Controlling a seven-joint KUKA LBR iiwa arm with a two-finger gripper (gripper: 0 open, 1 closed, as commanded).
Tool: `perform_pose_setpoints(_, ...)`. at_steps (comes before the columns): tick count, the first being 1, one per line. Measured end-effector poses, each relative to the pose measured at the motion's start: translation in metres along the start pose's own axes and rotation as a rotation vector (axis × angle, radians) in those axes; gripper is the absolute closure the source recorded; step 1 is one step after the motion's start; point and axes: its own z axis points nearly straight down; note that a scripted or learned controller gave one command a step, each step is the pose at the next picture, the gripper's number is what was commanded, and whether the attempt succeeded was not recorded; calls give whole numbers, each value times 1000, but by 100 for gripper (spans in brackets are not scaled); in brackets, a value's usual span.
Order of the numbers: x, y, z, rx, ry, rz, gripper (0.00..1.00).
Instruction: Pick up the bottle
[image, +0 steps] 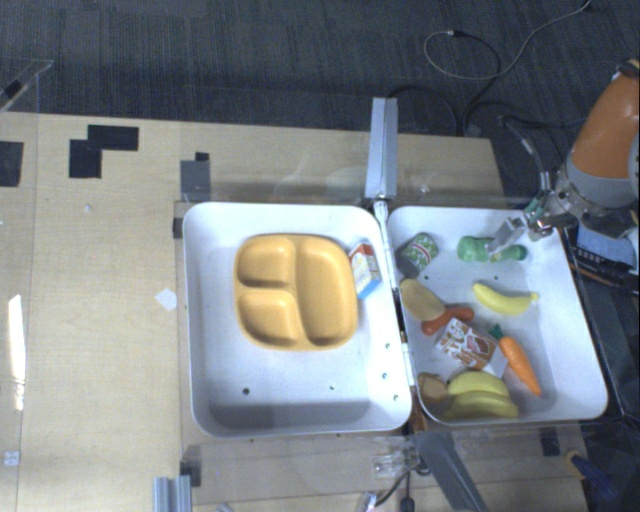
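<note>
Bottle in right bin's far side, under my pincer.
Grip state: cannot tell. Nearby: one can, one banana, one carrot.

No lettering legible; carton print too blurred.

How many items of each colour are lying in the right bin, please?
Green: 2, the can and the bottle
Yellow: 2, a banana and a bunch
Orange: 2, the carrot and a sausage
Tan: 2, potato, piece
White: 1, carton
Total: 9
</note>
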Motion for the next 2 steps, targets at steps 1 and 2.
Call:
perform_pose_setpoints(1,57,-48,56,-4,-2,-320,0)
perform_pose_setpoints(2,99,29,57,4,0,-106,0)
